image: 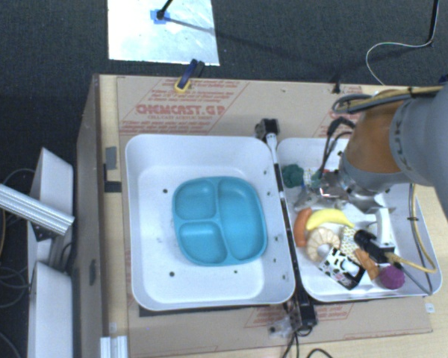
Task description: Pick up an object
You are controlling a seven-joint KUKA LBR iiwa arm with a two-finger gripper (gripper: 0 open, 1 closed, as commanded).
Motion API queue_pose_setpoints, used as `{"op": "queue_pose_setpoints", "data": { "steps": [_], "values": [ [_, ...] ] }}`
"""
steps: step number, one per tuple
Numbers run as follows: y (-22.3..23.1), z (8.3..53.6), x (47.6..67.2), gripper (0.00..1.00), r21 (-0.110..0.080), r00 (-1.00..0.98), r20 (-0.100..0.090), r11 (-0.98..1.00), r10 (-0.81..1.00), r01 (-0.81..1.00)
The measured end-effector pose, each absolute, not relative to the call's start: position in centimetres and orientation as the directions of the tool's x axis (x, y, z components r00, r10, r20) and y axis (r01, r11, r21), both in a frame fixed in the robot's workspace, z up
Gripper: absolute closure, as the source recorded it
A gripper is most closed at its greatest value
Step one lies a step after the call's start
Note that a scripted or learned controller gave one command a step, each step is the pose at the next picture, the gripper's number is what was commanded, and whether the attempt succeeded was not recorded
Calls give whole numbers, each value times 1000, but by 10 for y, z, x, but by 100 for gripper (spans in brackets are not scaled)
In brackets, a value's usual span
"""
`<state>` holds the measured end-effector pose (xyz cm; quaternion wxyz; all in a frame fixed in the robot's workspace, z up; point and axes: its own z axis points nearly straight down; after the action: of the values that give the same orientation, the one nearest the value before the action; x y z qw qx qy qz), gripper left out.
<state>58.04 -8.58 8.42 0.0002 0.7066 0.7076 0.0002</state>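
Claw (313, 194) is lowered into the right bin (425, 233) by the green object (292, 174), w/ banana (330, 218) just below as pick candidates; grip state can't be told.

Both bins look like smooth white plastic, slightly glossy. The left bin (145, 222), well away from the gripper (319, 191), holds a blue divided tray (219, 220), also plastic, satiny with soft highlights. The right bin (425, 252) sits under the gripper. Just below the gripper, the banana (330, 217) looks like shiny toy plastic, and the purple ball (392, 277) further down seems matt. The arm (425, 136) has a smooth grey painted-looking shell with a glossier orange band (372, 144). The bench (209, 99) is matt cardboard-brown with red print. The floor (45, 51) looks like rough dark carpet.
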Motion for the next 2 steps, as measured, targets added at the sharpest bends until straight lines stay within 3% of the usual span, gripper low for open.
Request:
{"op": "queue_pose_setpoints", "data": {
  "steps": [1,2],
  "values": [
    [-84,84,551,0,2,-1,0,1,1000,1000],
    [-93,84,492,0,1,-1,0,1,1000,1000]
  ]
}}
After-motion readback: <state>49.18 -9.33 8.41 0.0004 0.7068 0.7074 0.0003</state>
